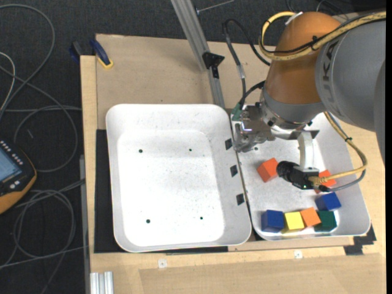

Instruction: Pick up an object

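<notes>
The hand (247, 135) hangs over the right bin (278, 195), close to its left wall, probably aiming for the orange block (267, 169) just below-right of it, centre-right of the frame. Whether the hand is wide or narrow, I cannot tell. The block looks nearly cubic, with no clear long axis, and lies slanted to the walls.

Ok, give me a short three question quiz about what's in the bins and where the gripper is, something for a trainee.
1. True or false: the yellow block lies in the bin on the view's right.
2. Which block lies nearest the gripper? A) the lone orange block B) the green block C) the yellow block
3. Fill in: in the row along that bin's near edge, the block just left of the yellow one is ____.
Key: 1 true; 2 A; 3 blue, meaning the row's blue block.
</notes>
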